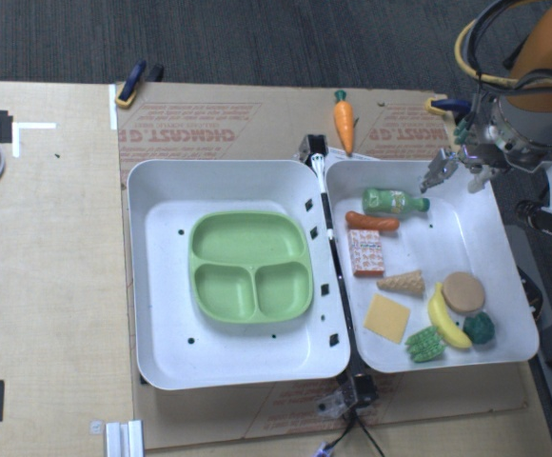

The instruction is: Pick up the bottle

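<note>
Nearby, toy food (445,320) crowded at right bin's (504,246) front. Farther back, green bottle (394,201) lying flat beside sausage (372,222), so rather exposed from above. Beyond, gripper (444,168) just past cap, holding nothing; jaws' width impossible to tell.

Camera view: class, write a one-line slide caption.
Hand hovers beside the green bottle lying in the right bin.

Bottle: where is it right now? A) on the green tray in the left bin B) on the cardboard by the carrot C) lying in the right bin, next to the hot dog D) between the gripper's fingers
C: the green bottle lies on its side near the far edge of the right bin, just above the hot dog, apart from the gripper.
</note>
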Available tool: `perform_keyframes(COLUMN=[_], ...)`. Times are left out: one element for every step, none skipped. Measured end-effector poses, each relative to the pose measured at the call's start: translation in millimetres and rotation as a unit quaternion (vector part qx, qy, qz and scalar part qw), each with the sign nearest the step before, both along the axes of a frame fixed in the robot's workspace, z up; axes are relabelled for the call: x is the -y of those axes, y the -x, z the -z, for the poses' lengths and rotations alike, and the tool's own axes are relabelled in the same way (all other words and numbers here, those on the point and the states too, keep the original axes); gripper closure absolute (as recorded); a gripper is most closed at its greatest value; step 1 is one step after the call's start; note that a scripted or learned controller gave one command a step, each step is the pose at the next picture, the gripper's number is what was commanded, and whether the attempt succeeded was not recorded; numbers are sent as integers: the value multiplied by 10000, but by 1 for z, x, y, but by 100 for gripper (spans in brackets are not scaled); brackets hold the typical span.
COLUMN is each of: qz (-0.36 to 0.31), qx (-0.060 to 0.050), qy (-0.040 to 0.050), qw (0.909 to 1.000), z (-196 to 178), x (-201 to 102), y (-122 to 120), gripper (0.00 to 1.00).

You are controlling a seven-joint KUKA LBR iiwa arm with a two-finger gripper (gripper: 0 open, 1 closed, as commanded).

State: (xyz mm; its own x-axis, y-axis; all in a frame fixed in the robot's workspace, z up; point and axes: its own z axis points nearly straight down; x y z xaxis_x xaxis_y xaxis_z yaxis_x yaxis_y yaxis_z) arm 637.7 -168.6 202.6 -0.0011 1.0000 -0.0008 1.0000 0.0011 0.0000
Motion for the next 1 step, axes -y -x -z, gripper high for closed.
perform_keyframes(qz=[-13], qx=[7], qy=[9], qw=[10000], z=[-10], x=[0], y=[0], gripper=[100])
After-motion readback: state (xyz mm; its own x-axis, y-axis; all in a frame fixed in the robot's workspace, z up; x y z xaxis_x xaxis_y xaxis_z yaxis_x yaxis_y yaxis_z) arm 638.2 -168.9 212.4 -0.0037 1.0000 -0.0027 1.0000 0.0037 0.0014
